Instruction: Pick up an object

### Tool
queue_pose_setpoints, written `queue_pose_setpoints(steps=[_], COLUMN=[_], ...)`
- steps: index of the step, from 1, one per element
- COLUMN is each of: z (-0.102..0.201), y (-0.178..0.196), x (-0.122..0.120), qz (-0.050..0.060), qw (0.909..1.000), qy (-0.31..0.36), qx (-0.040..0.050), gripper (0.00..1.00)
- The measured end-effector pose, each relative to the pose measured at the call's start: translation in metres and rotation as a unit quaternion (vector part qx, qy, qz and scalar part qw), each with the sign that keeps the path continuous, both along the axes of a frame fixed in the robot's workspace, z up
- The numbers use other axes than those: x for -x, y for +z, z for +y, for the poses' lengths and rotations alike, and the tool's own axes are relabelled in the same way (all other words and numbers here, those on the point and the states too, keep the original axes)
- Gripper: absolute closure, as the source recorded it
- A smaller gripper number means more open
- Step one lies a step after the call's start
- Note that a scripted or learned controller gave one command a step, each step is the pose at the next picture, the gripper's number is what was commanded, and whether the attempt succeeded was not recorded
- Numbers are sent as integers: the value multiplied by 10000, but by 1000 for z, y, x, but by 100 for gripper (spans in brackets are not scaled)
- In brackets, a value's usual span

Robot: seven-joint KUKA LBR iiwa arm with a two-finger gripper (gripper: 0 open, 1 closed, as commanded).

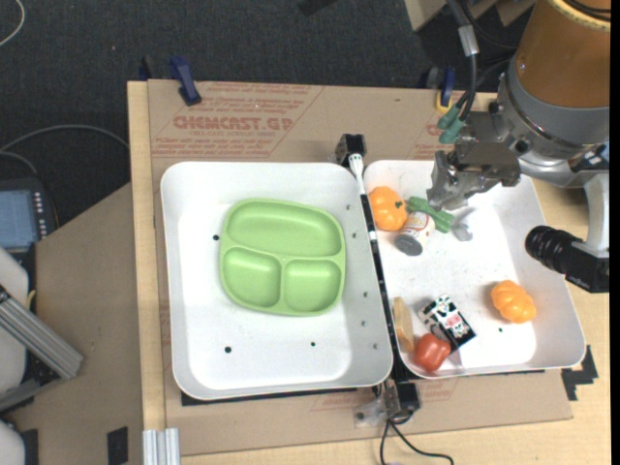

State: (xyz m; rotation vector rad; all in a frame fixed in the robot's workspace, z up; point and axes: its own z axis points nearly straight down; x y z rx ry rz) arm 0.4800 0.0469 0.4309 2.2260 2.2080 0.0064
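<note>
Worktop (291,114): cardboard-covered, two shallow white bins set side by side on it.

Right bin (504,356), near edge: a red tomato-like piece (432,353) lies at the near left corner, with a small black-and-white item (449,320) touching it just behind. An orange fruit-like piece (512,300) is seen towards the right edge, well apart from both.

Left bin (194,260): a green divided plate (283,257) with three compartments is placed at its middle.

Right bin, far half: a second orange piece (387,208), pumpkin-like, lies against the left wall. Just beside it a small grey disc (409,244) and a green stem-like piece (429,212) are found, with a small red-and-white item, too small to identify, between them.

Hand (453,201): lowered over the far half of the right bin, directly at the green stem-like piece; whether anything is gripped, or how wide the hand stands, cannot be told. The grey arm (552,114) is seen entering from the far right corner.
</note>
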Motion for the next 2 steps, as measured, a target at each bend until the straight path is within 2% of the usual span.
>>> queue_pose_setpoints(steps=[1, 2], z=[17, 0], y=[-73, 43], x=[1, 0], qz=[80, -42], qw=[10000, 10000], qy=[41, 38], qx=[-3, -16], gripper=[100, 100])
